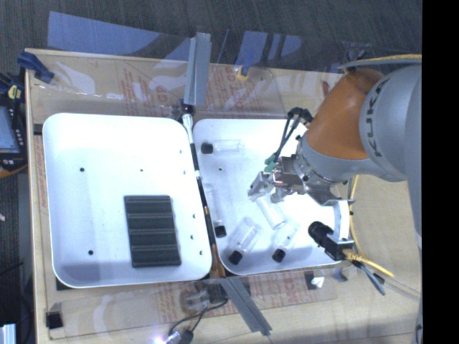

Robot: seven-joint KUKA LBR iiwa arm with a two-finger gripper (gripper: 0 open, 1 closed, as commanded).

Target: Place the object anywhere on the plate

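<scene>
Hung over the right bin [215,131], arm [358,127] reaching in from three o'clock, gripper [267,189] near the bin's middle. Could not tell how the gripper stood. Lay on the bin floor at about six o'clock of the gripper: two clear bottles with black caps, one [242,241] to the left, the other [282,241] just beside it. Rested at the bin's twelve o'clock: a third clear bottle [224,147]. Sat in the left bin [64,131], toward its five o'clock: dark ribbed plate [151,231].
</scene>
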